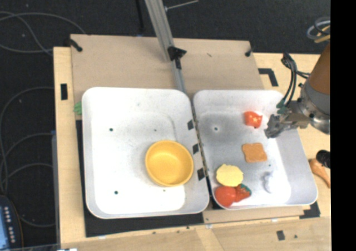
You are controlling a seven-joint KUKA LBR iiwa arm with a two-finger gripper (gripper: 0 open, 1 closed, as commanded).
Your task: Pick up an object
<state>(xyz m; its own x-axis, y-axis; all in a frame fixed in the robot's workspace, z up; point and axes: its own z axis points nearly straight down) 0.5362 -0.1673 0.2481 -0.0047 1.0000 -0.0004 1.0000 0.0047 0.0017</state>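
Observation:
The right bin holds a small red tomato-like piece near its back, a tan toast slice in the middle, a yellow lumpy piece and a red strawberry-like piece with green leaves at the front. A small grey object lies at the front right. My gripper hangs over the right bin's right side, just right of the red tomato piece and behind the toast. Nothing shows between its fingers.
A yellow bowl sits in the left bin near the divider. A metal pole slants up from behind the bins. An orange object lies on the bench right of the right bin.

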